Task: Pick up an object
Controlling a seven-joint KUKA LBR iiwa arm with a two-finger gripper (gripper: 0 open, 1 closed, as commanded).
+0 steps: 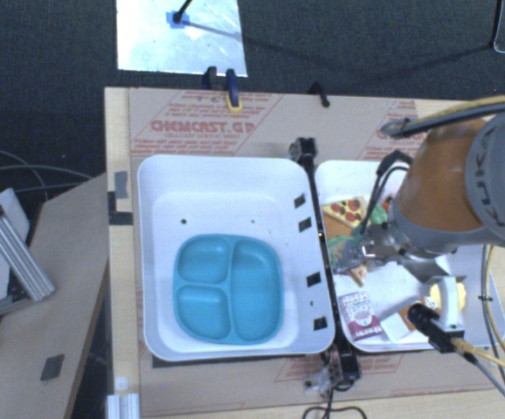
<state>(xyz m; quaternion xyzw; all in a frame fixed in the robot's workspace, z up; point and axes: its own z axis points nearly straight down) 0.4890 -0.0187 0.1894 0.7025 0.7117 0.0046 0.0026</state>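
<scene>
Two shallow white bins sit side by side on a counter [366, 116] covered with a brown protective sheet. It is printed in red with "CHEMCAST GP" and smaller lines too fine to read. The grey and orange arm [462, 182] carries letters reading "KUK" at the right edge of the frame.

The left bin [161, 190] holds a blue divided plate [229, 288]. In the right bin [349, 177] lie a toy pizza slice [344, 209] towards the top and a small red and pink packet [360, 312] near the bottom; its print is illegible. The hand [355, 256] is low between those two, close to the bins' shared wall. I cannot tell whether it is clenched or released.

Dark carpet [43, 59] surrounds the counter, with a shiny silver sheet [181, 24] at upper centre.
</scene>
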